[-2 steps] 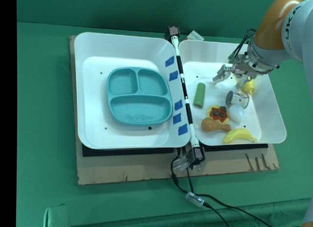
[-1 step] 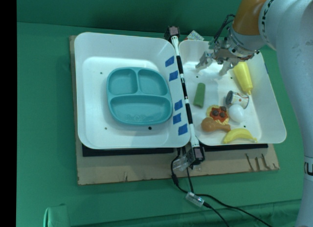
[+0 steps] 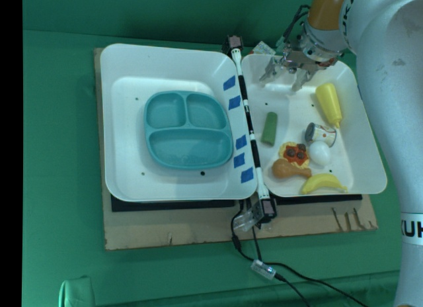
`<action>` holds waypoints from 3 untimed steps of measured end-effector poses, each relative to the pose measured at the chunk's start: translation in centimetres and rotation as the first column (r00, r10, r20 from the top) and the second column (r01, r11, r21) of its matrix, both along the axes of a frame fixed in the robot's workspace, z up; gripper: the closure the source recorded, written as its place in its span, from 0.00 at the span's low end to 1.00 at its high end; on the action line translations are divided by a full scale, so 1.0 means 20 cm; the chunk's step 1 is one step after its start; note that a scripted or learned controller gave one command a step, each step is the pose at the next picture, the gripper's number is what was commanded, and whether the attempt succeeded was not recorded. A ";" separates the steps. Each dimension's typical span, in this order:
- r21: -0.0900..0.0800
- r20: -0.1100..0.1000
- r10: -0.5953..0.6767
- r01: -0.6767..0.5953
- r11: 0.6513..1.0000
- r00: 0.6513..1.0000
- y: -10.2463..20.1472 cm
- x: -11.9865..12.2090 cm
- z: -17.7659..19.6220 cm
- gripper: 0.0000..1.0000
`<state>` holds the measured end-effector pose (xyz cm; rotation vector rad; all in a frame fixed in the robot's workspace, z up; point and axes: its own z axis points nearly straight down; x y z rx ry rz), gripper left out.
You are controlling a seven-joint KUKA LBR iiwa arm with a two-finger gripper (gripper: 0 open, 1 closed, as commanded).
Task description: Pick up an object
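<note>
Your claw (image 3: 284,78) hangs spread and empty at 12 o'clock of the right bin (image 3: 370,167), green block (image 3: 269,128) lying apart toward 6; dropping straight risks closing on bare floor.

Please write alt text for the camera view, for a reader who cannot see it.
The robot's open hand hovers over the far end of the right bin, holding nothing. Below it lie a yellow bottle, green stick, small can, egg, drumstick and banana. The left bin holds a teal divided plate.
</note>
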<state>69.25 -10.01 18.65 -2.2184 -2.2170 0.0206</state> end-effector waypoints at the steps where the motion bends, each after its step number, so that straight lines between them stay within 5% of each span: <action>1: -0.003 -0.014 0.000 0.000 1.000 1.000 0.00 0.02 0.00 0.00; 2: 0.004 -0.014 0.003 -0.003 1.000 1.000 -0.01 0.02 0.00 0.00; 3: 0.029 -0.015 0.008 -0.007 1.000 1.000 0.06 0.04 0.08 1.00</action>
